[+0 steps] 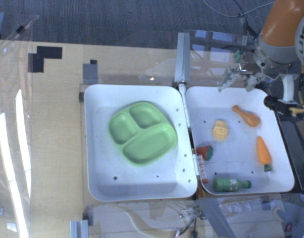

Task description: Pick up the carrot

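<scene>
Bench (48,148): pale wood top, as we see it from above. Directly on it we count two shallow white bins side by side, touching along their inner rims: left bin (95,133) and right bin (280,175). We also note black marks (42,57) near its far left corner.

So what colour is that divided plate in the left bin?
Light green, plain with no pattern. The divided plate shows best in the camera view from above.

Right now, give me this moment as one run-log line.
phase: approach | pincer: open, above right bin's far edge, holding nothing | carrot: lying in right bin, near right wall, untouched
</scene>
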You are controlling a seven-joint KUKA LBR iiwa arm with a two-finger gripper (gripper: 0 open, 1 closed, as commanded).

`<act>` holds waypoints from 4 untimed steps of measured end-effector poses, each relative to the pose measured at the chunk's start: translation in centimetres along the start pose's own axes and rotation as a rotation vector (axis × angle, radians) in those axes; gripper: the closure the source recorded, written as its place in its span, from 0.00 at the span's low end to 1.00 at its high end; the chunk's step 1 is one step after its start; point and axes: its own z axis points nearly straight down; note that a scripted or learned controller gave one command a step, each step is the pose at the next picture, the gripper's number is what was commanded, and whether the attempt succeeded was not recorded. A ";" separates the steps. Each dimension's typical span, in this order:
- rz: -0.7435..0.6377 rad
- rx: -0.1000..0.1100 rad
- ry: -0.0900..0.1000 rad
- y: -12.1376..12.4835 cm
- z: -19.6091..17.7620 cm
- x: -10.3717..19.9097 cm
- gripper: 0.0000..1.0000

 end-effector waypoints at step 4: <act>0.663 -0.045 0.003 -12.6 14.5 -10.3 1.00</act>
